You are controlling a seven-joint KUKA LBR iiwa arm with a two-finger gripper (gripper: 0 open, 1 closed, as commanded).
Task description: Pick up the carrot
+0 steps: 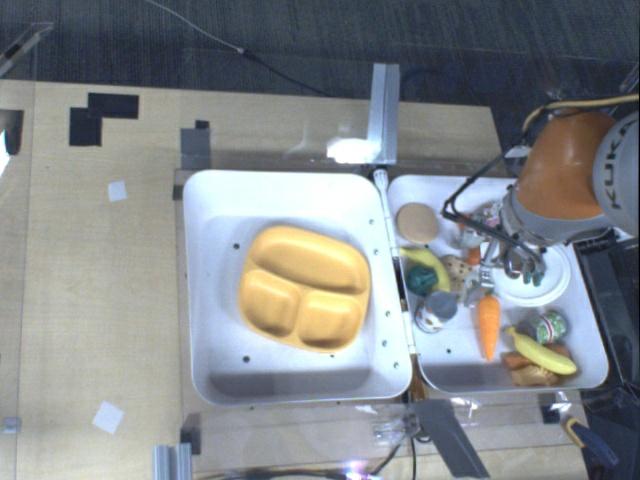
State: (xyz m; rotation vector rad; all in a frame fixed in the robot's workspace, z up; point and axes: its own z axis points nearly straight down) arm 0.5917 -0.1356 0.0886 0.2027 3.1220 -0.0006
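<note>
**Gripper low over right bin, carrot not held**

Gripper (487, 265) sits down among the clutter in the right bin (590, 368), just above the carrot's top end; its parts blur into the wrist hardware, so I cannot tell if it is spread or closed. Nothing visibly between them.

Left to right: left bin (215, 268) holds a yellow sectioned tray (303, 286), lying flat near the middle. Right bin, left side: tan round disc (417, 222) at the top, below it a yellow-green fruit piece (424, 264) touching a dark teal lump (421, 280), then a small grey item (436, 310). Carrot (487, 325) lies near the bin's centre, orange, leaf end toward the gripper, tip pointing at the front wall. Right of it: white round plate (545, 283) under the wrist, small green can (551, 325), banana (543, 353) along the front right, over a brown item (527, 371). Arm (570, 173) enters from the right, orange band showing.
</note>
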